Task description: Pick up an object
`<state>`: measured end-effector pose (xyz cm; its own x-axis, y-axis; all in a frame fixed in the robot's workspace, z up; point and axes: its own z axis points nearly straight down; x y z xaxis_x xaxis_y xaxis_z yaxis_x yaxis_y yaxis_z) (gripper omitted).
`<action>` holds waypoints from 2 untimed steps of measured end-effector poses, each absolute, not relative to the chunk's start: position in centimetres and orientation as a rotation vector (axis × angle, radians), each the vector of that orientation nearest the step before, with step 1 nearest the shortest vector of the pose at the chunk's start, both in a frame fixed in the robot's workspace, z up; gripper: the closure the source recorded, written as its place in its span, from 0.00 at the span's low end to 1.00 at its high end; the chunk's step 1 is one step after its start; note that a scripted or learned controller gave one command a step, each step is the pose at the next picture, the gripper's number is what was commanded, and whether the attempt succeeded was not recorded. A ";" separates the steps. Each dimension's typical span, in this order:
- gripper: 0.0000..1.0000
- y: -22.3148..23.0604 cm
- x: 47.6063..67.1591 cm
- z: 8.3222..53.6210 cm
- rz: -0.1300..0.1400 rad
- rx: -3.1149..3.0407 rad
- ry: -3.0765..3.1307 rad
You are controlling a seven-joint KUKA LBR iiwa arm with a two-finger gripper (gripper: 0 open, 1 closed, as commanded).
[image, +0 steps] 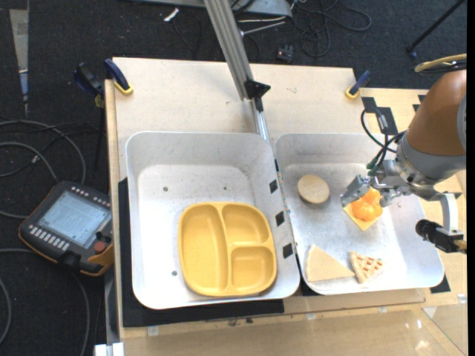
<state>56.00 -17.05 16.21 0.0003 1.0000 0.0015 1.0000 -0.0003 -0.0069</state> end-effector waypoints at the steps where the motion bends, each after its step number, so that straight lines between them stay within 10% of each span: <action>1: 0.00 -16.6 55.9 11.8 0.004 -2.218 -2.219; 2: 1.00 -16.6 56.1 13.1 -0.002 -2.223 -2.223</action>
<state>56.05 -16.63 13.13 -0.0003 1.0000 -0.0008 1.0000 0.0003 0.0022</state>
